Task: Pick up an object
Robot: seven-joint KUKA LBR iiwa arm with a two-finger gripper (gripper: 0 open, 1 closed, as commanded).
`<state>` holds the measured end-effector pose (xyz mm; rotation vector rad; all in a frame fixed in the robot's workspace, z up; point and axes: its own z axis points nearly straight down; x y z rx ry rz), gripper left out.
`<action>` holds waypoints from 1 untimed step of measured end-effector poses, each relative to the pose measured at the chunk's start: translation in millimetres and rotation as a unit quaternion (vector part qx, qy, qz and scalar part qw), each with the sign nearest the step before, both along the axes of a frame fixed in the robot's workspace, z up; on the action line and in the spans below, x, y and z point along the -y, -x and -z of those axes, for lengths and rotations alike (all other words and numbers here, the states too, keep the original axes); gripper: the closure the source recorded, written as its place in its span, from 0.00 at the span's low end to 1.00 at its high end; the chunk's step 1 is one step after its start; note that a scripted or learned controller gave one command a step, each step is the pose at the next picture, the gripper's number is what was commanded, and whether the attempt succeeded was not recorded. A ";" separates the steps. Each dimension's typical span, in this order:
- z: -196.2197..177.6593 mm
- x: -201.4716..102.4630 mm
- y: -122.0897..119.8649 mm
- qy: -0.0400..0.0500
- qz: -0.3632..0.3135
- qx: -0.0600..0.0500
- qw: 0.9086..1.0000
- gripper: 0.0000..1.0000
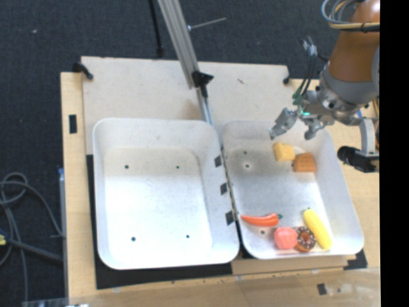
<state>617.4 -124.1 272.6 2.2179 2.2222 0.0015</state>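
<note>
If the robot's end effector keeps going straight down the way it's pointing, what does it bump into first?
Probably the small yellow block, which sits just below the open end effector in the right bin. Depth is hard to judge, so it might touch the bin floor beside it.

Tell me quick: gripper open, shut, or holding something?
Gripper: open, fingers spread, holding nothing, above the right bin.
</note>
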 end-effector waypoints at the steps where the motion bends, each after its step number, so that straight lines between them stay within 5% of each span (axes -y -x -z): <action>1: 52.2 -8.4 -2.4 0.000 -0.001 -0.003 1.000 0.00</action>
